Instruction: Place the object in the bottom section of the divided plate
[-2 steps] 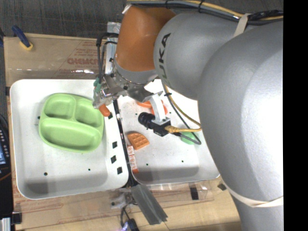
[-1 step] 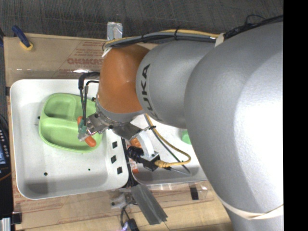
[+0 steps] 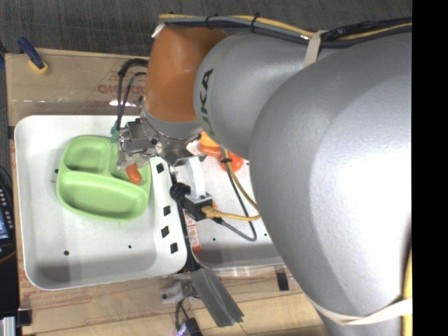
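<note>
A light green divided plate (image 3: 98,180) lies in the left white bin (image 3: 42,257), with two small sections at the top and one large section toward the bottom. My gripper (image 3: 131,161) hangs over the plate's right edge, by the upper right section. A small orange object (image 3: 134,175) shows right at its tip, near the plate's right rim. Whether that object is between the fingers or lying on the plate I cannot tell. The grey arm with its orange band (image 3: 175,75) covers most of the right side.
The right white bin (image 3: 231,247) lies mostly under the arm, with an orange item (image 3: 234,161) partly visible in it. Cables (image 3: 231,215) hang over the divider between the bins. A wooden bench edge (image 3: 70,61) runs along the top.
</note>
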`<control>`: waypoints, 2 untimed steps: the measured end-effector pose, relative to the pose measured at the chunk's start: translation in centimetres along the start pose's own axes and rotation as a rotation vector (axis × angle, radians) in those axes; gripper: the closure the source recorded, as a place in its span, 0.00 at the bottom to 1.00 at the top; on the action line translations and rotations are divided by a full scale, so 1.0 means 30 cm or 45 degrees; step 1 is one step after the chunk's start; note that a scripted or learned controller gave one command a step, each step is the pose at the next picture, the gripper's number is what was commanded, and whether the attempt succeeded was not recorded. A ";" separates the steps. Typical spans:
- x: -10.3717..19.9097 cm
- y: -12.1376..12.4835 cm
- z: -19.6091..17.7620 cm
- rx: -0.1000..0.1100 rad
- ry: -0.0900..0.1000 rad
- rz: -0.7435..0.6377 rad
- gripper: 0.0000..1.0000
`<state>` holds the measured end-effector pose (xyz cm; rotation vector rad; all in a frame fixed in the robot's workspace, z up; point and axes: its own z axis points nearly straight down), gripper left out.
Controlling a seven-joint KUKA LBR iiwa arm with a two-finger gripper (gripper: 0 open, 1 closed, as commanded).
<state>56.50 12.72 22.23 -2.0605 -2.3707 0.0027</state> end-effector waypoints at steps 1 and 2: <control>0.002 0.007 -0.061 0.002 -0.001 -0.207 1.00; 0.002 0.007 -0.061 0.002 0.000 -0.207 0.00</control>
